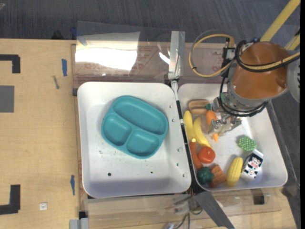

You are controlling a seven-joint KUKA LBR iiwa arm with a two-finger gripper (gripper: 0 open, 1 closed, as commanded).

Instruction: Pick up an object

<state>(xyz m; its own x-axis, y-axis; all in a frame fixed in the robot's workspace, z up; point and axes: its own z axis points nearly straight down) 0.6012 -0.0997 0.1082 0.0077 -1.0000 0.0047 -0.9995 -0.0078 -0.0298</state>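
The right bin (275,149) holds several toy foods. A yellow banana (193,128) lies along its left wall, with a brown bread piece (198,104) and an orange carrot (210,116) near the back. A red tomato (206,154), a dark green vegetable (205,175), a corn cob (234,170), a green ridged piece (246,143) and a black-and-white carton (253,166) lie nearer the front. My gripper (222,124) hangs low over the bin's back-left part, just right of the carrot and the banana. A small orange bit (215,137) shows just below it.
The left bin (90,175) holds a teal divided plate (135,126). The ridge between the bins (181,128) runs close to the banana. Yellow cable loops (205,56) and a clear sheet (119,56) lie behind the bins. A wooden bench top (33,128) spreads to the left.
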